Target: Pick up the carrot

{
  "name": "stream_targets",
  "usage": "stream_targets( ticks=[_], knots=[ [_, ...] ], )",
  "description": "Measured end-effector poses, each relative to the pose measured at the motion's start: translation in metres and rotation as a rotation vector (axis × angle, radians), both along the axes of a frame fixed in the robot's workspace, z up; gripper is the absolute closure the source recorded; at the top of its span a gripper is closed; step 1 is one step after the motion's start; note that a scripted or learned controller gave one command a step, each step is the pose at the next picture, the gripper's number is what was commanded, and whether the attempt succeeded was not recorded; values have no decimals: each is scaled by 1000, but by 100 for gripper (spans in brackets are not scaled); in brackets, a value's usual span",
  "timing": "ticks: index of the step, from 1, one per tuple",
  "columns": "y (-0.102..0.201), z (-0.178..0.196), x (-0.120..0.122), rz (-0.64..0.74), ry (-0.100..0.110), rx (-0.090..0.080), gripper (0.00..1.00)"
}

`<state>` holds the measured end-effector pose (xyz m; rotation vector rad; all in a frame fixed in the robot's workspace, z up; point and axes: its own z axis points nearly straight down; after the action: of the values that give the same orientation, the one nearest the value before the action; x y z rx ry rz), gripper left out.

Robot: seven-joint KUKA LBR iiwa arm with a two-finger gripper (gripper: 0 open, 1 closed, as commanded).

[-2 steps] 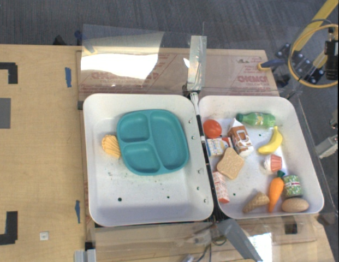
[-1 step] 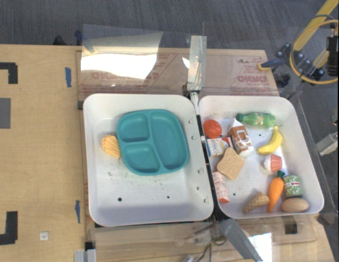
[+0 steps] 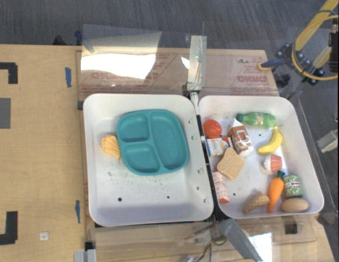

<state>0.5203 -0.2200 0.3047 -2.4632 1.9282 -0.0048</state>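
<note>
Lay tilted in the lower right of the frame, inside the right bin (image 3: pixel 248 182): carrot (image 3: pixel 275 192), just beside a green can (image 3: pixel 292 185). Could not tell the tool's state.

Two shallow white bins are sitting side by side on a bench. The left bin (image 3: pixel 98 201) is holding a teal divided plate (image 3: pixel 153 141), with a yellow shell-shaped toy (image 3: pixel 111 145) touching the plate's left edge. The right bin (image 3: pixel 308 162) is holding toy food: an orange carrot (image 3: pixel 275 192) is lying near the front right corner, and a banana (image 3: pixel 272 141) is resting toward the right wall.
</note>
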Motion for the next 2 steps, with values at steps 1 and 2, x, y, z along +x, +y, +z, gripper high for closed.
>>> stream_targets(
  ticks=[1,2],
  knots=[
    [1,10,2,-4,-5,3,100],
    [14,-31,-40,537,11,-6,100]
  ],
)
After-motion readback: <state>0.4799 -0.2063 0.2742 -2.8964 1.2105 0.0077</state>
